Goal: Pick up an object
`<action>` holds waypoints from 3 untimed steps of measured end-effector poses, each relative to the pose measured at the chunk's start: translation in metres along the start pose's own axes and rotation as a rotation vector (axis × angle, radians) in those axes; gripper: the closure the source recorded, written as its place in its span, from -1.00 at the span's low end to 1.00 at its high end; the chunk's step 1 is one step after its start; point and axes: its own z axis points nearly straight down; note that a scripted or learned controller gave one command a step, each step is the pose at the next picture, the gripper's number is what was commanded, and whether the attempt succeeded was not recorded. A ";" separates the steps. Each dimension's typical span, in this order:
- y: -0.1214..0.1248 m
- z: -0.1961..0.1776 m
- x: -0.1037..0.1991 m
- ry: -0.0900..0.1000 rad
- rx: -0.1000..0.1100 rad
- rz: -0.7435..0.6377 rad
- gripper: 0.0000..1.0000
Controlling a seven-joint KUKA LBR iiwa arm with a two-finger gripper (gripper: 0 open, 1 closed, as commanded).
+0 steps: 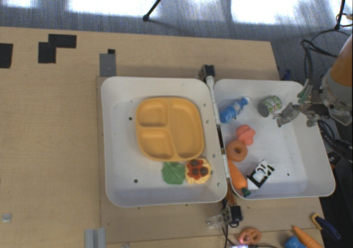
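Note:
The right bin [309,180] holds a blue bottle [233,110], a grey-green can [269,105], a pink piece [246,133], a brown donut [237,151], an orange carrot [237,175] and a black-and-white box [260,174]. My gripper [298,116] hangs over the bin's upper right part, just right of the can and apart from it. Its fingers [285,114] stand open with nothing between them.
The left bin [118,186] carries a yellow divided plate [168,128], a green leaf [174,173] and a small pizza toy [198,170]. A pretzel [249,236] and an orange tool [302,238] lie on the bench below the bins. Cables [314,53] run at the right.

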 end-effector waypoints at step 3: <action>0.086 0.134 -0.020 0.000 -0.003 -0.097 -1.00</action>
